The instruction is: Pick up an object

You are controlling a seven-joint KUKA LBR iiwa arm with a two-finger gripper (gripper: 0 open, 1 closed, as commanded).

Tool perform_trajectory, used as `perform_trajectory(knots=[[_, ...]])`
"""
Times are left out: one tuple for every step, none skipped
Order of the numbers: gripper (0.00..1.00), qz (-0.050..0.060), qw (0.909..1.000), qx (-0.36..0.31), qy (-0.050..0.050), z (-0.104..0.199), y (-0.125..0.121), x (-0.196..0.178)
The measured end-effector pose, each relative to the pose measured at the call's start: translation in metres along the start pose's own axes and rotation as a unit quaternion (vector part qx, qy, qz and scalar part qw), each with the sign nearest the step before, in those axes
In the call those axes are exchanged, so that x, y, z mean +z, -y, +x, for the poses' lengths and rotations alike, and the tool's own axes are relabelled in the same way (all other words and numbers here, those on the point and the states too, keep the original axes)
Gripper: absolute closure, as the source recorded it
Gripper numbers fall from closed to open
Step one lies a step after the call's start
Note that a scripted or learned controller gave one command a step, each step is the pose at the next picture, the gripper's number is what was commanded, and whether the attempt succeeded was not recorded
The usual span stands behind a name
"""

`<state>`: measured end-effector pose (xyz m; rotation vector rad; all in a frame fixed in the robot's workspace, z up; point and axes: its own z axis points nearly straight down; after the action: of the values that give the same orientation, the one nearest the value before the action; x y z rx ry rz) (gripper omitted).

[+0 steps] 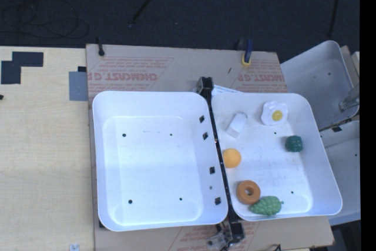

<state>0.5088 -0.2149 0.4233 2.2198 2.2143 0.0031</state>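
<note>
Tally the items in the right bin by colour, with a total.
White: 2, the block and the fried egg with its yellow yolk
Orange: 2, the ball and the donut
Green: 2, the grapes and the dark green lump
Total: 6

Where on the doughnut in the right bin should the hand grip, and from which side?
Come straight down on the doughnut: it lies flat with its hole up. Put one finger in the hole and one outside the ring, probably on the far side, since the green grapes touch its near-right edge and the orange ball sits well clear.
</note>
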Motion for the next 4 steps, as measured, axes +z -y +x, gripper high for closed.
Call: perform_trajectory(knots=[[0.00,0.000,1.0000,-0.002,0.000,0.001,0.009,-0.076],[0.00,0.002,1.0000,-0.002,-0.001,0.000,0.033,-0.118],[1.00,0.004,1.0000,-0.005,-0.001,0.001,0.031,-0.124],[1.00,0.011,0.9999,-0.001,-0.004,0.003,0.033,0.022]])
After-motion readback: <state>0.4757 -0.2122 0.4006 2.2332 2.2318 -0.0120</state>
